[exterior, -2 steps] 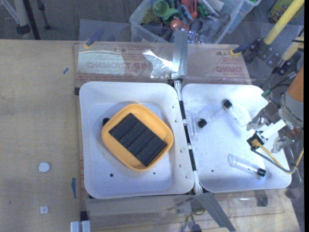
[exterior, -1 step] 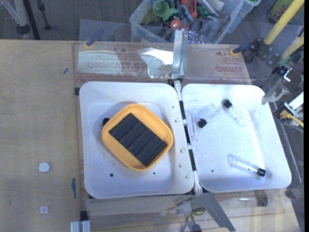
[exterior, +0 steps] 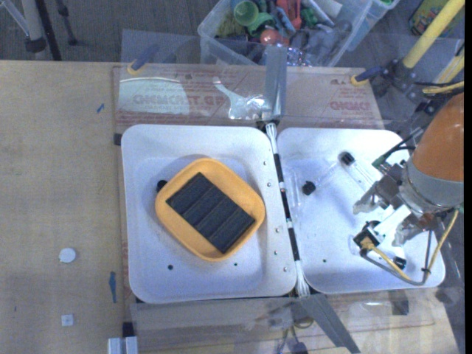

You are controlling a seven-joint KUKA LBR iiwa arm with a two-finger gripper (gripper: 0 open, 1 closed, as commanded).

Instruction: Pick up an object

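Robot arm hovering over the right bin.
The gripper [exterior: 385,231], finger state unclear, is sitting lower right; the yellow tray [exterior: 210,209] is lying far left.

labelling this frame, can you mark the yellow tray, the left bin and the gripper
yellow tray [exterior: 193,248]: camera view, on its bare yellow rim at the lower left
left bin [exterior: 140,153]: camera view, on its bare white floor near the upper left corner
gripper [exterior: 383,231]: camera view, midway between its fingertips

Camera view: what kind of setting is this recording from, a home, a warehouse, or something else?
Probably a robotics lab. Two white bins sit taped to a wooden bench, a clear tub of mixed toy objects waits behind them, and the gripper hangs over the right bin.
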